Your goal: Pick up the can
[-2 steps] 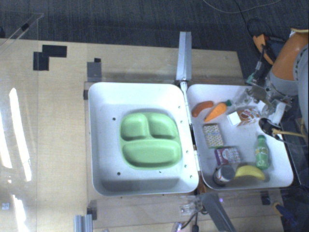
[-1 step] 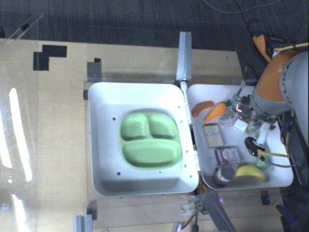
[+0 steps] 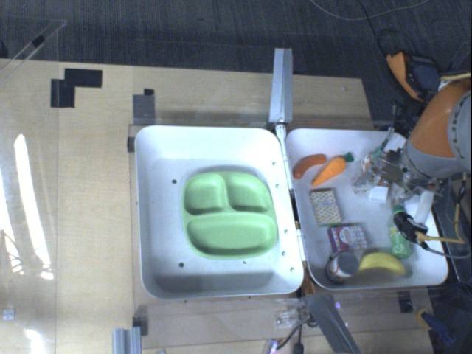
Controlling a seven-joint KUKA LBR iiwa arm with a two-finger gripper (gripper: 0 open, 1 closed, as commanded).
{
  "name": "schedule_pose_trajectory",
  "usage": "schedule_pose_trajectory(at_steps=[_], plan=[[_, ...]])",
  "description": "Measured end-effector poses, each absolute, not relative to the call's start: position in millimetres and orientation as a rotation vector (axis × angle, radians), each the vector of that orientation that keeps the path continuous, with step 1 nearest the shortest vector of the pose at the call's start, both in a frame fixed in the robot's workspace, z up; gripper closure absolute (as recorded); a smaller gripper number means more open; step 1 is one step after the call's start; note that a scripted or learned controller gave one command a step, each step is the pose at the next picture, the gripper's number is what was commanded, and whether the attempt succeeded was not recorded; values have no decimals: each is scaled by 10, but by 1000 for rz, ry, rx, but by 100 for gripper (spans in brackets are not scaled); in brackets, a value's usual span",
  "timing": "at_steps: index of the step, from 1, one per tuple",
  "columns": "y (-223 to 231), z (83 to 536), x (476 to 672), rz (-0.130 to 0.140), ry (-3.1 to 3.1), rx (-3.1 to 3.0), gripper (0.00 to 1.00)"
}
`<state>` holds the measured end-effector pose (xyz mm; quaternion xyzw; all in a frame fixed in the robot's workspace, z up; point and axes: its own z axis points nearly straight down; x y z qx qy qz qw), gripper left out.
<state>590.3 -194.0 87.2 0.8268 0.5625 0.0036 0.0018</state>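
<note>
1. two white bins sit side by side on the wooden bench. the left bin (image 3: 151, 220) holds a green tray (image 3: 228, 212) with three dips in it.
2. the right bin (image 3: 435, 271) has lots of small things in it.
3. the can (image 3: 341, 265) is in the right bin, down in the near corner by the wall between the two bins. it looks like it is standing up, and i can see its round top.
4. a yellow banana (image 3: 382, 262) lies just beside the can, and it looks like they touch.
5. a purple packet (image 3: 348, 237) lies right behind the can. a small patterned card (image 3: 325, 206) lies a bit further back.
6. near the far side of the right bin there is an orange carrot (image 3: 330, 169) and a reddish sausage (image 3: 308, 164), close together.
7. a green thing (image 3: 402, 242) sits near the right side of the bin.
8. the gripper (image 3: 385, 169) is over the far right part of the right bin, well apart from the can. it is too blurry there, so i cannot tell how the hand is set.
9. the arm (image 3: 442, 131) comes in from the right, with its orange band showing.
</note>
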Motion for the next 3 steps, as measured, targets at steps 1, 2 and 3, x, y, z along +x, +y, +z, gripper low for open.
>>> schedule_pose_trajectory(at_steps=[1,2,3], plan=[[-1937,968,5922,15,1767,2591,100],[-1691,1934,5917,2,1553,2729,100],[-1873,2201,5860,1,1480,2770,100]])
